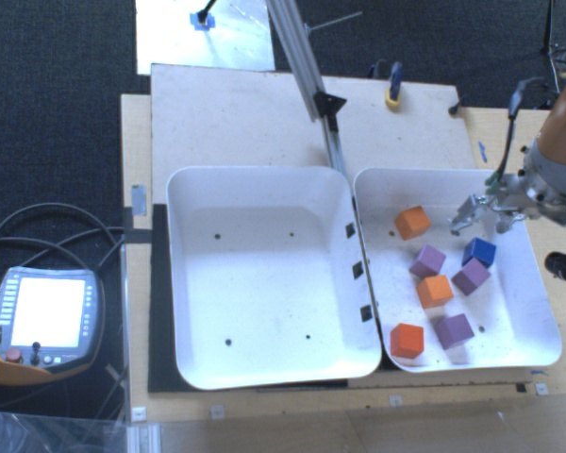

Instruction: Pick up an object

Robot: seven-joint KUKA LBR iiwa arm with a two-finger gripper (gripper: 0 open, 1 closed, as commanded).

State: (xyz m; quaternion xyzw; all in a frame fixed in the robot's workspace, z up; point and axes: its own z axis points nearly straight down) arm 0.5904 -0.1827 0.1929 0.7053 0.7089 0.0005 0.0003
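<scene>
Orange cube at right bin's front, claw spread open above blue cube, holding nothing.

The pale wooden bench carries two shallow white bins side by side — the left bin and the right bin — with a yellow-handled clamp gripping its far edge.

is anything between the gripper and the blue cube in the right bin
Nothing visible. The gripper hangs above the right bin, and the blue cube sits just below it in the view, with only bare bin floor between them. The purple cube lies on the blue cube's far side.
</scene>
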